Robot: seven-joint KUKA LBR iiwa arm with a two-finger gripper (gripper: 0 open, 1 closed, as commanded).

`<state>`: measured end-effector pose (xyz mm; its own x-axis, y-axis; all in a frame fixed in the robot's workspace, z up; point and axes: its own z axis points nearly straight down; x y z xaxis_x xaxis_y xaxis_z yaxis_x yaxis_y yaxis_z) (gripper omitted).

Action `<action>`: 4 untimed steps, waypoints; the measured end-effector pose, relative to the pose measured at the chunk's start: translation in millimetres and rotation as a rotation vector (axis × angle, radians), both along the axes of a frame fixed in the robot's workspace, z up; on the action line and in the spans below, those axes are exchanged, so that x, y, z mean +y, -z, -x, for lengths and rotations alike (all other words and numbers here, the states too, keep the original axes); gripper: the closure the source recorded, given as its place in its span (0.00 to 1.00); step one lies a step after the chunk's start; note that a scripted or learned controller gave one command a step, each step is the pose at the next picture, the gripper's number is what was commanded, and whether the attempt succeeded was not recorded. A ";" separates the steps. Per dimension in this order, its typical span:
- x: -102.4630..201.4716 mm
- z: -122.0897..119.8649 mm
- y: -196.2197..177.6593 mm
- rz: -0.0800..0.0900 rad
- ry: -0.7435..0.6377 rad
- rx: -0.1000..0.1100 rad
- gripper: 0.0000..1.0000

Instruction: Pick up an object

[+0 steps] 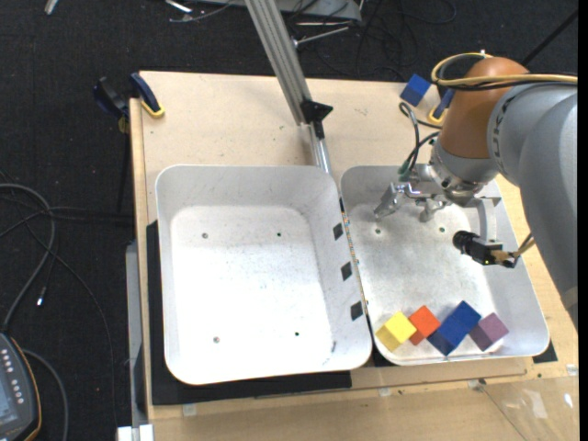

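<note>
Metal two-finger hand (410, 200) spread open, empty, poised over right white bin (404, 260); yellow (397, 331), orange (424, 321), blue (457, 326), purple (489, 331) small cubes clustered well below, awaiting pickup.

Light wooden bench (230, 108) carries two white bins side by side: left bin (175, 191), right bin (524, 288). Blue block (415, 88) at far right; clamp (138, 95) on far-left corner.
</note>
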<state>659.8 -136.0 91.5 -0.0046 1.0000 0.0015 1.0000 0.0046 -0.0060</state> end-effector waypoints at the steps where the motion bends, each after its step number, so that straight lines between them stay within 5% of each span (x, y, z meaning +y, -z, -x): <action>1: -36.8 58.0 -3.5 0.002 0.010 -0.002 0.00; 2: -74.0 83.7 -11.9 0.002 0.009 -0.005 0.00; 3: -26.3 137.8 -84.7 0.000 0.001 -0.010 0.00; 4: -77.6 126.0 -28.2 0.003 0.008 -0.004 0.00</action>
<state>533.8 -213.7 119.8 0.0036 1.0000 -0.0011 1.0000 -0.0036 -0.0022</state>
